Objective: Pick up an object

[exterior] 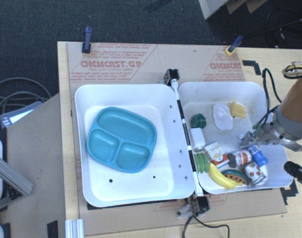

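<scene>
Reaching in from the right, my gripper (251, 137) hangs low over the right bin (250, 89); whether its fingers are parted or pinched I cannot tell. Just below it lie a small bottle (240, 158) and a blue-capped carton (256, 165). Further below-left sits a banana (219, 176). Well off to my left, a blue divided plate (122, 139) rests in the left bin (91, 182).

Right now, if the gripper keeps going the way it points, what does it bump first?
Probably the small bottle lying just below the gripper in the right bin, though depth is hard to judge.
</scene>
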Controlling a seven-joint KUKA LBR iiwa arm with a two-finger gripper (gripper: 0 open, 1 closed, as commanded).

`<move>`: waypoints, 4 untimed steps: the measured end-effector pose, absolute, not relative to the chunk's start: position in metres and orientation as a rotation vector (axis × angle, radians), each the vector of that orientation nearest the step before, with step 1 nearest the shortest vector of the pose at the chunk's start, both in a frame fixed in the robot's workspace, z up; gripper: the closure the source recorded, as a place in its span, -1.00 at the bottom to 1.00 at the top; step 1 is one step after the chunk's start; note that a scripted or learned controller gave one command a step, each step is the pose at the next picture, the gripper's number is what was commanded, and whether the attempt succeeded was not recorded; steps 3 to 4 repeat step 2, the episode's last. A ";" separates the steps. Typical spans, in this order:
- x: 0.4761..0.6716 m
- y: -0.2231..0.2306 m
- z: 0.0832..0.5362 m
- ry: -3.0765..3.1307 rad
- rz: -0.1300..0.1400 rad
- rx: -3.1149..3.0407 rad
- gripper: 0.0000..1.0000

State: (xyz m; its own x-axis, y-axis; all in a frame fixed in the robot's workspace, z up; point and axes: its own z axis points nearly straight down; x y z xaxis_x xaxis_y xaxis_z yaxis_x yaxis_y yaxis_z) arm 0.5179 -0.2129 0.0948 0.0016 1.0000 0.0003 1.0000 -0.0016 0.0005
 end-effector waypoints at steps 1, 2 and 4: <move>0.541 -0.136 0.085 2.223 0.000 2.221 1.00; 0.566 0.007 0.185 2.224 0.003 2.220 1.00; 0.566 0.007 0.185 2.224 0.003 2.220 1.00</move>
